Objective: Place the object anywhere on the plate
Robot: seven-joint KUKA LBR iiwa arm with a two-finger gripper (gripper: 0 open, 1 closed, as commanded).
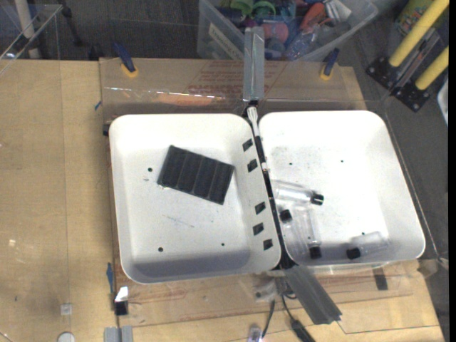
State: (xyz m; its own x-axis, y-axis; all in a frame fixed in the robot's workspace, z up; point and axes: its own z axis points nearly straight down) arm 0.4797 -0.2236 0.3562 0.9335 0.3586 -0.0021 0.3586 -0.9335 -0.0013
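Note:
A dark grey, ribbed rectangular plate (pixel 196 174) lies flat in the left white bin (pixel 135 255), slightly turned, in the bin's upper middle. In the right white bin (pixel 399 191) a see-through plastic object (pixel 299 204) with several small black knobs lies near the bin's lower left, close to the divider between the bins. Its clear body is hard to make out against the white floor, and it seems to stretch toward the bin's front wall, where two more black knobs (pixel 353 253) show.
A metal bar with black clips (pixel 258 191) runs between the two bins. Behind them stand a clear tub of coloured toys (pixel 285 13) and, at the far right, yellow tubes on a black rack (pixel 420 27). Wooden bench surrounds the bins.

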